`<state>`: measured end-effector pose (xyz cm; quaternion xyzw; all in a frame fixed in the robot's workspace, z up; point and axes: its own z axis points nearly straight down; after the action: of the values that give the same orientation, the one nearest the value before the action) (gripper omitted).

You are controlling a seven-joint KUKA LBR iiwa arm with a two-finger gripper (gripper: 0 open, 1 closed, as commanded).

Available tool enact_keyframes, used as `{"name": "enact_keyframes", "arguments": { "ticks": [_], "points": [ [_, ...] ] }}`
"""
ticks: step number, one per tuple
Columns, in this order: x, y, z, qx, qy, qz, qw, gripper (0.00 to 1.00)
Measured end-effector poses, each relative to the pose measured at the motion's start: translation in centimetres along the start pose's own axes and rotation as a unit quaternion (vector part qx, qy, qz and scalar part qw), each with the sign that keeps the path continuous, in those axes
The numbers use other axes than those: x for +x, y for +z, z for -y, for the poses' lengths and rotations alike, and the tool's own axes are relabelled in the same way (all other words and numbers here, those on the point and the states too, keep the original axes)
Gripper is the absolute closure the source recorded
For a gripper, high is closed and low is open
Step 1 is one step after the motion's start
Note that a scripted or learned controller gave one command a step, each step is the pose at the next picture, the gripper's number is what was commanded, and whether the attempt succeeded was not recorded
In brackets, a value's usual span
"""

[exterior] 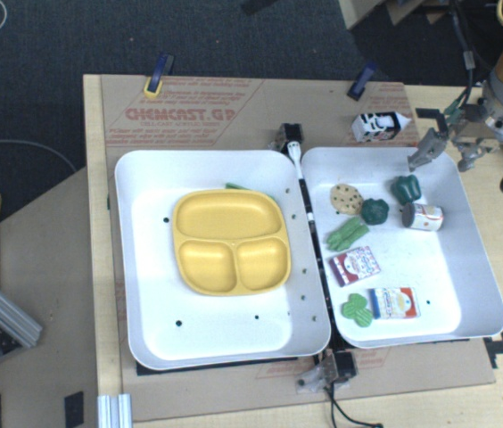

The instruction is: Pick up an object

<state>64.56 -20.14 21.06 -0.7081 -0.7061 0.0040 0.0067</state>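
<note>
- Since the task names no single object, any of the small toys in the right bin (483, 275) can serve; the nearest to the gripper (448, 150) are a dark green pepper (406, 188) and a small white carton (424, 218) just below it, both near the far right corner of that bin.
- Close to them lie a dark green round vegetable (375, 210), a cookie (346, 199) with dark chips, a light green pod (348, 234), a red and white packet (355, 266), a flat box (394, 303) with blue ends, and a green broccoli piece (356, 309) touching that box.
- They lie loose and mostly apart, probably scattered so that the fingers can go down around one thing alone.
- The gripper hovers over the far edge of the right bin, its two fingers spread apart with nothing between them; I judge it is ready to descend.
- The left bin (144, 310) holds a yellow divided plate (230, 241), with a bit of something green showing behind its far rim.
- A small black and white carton (380, 126) stands outside the bins, on the cardboard sheet (198, 114).
- Red print on the sheet reads about "CHEMCAST GP"; the writing on the packets is too small to read.
- Clamps (157, 76) hold the sheet at the far edge.
</note>
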Motion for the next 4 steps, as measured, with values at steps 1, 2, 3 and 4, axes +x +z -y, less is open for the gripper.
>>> {"name": "enact_keyframes", "arguments": {
  "ticks": [1, 2, 3, 4],
  "points": [
    [0.0, -0.9, -0.3, -0.007, -0.002, 0.002, 1.0000, 0.00],
    [0.6, 5.4, -0.3, -0.004, -0.003, 0.001, 1.0000, 0.00],
    [0.7, 11.5, 0.3, -0.004, -0.002, 0.001, 1.0000, 0.00],
    [0.8, 12.7, 0.3, -0.006, -0.002, 0.001, 1.0000, 0.00]
  ]
}}
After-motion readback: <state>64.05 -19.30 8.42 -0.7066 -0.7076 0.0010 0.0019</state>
